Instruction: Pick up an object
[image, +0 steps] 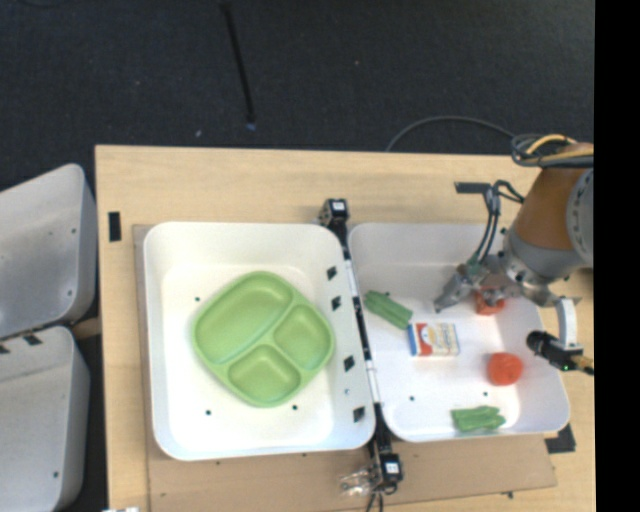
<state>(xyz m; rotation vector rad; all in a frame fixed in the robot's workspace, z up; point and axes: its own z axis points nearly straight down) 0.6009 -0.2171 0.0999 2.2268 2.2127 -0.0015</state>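
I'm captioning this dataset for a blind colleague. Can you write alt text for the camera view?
A grey robot arm reaches from the right into the right white bin, its gripper low over a small red object. That bin also holds a small white box, a red ball and two green pieces. The left bin holds a green divided plate.

Dark carpet floor (150, 70) — wooden bench (250, 185), pale.

Bins (180, 420) white, on pale tan bench (120, 190). Left bin: light green divided plate (263, 338). Right bin: green stick (388, 309); white box (433, 339) with red and blue print; orange-red ball (505, 368); bright green piece (477, 419). Arm (552, 215) grey with orange band. Floor dark.
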